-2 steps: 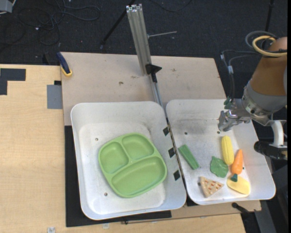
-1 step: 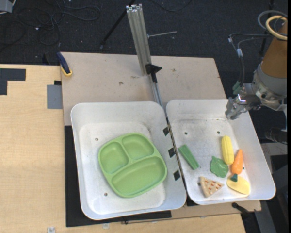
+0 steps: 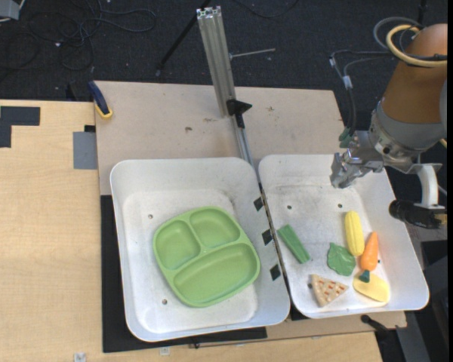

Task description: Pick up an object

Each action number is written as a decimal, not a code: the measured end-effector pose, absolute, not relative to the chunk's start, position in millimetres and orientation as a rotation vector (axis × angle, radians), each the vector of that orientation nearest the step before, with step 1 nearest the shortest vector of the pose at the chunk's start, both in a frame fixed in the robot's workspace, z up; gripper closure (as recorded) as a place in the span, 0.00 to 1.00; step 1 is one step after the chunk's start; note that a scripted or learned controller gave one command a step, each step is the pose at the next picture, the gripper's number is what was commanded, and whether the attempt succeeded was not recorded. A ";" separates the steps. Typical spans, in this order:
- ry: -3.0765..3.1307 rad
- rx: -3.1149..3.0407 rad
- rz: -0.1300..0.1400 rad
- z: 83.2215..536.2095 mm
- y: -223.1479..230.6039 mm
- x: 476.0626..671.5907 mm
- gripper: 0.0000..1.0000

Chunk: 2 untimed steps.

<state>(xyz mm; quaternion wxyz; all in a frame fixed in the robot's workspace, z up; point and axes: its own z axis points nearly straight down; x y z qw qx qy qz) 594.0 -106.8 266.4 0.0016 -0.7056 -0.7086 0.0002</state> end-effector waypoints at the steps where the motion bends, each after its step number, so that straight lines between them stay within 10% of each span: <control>1: -2.225 -2.212 0.002 265.4 -52.9 594.3 1.00; 2: -2.224 -2.212 0.003 267.1 1.2 587.4 1.00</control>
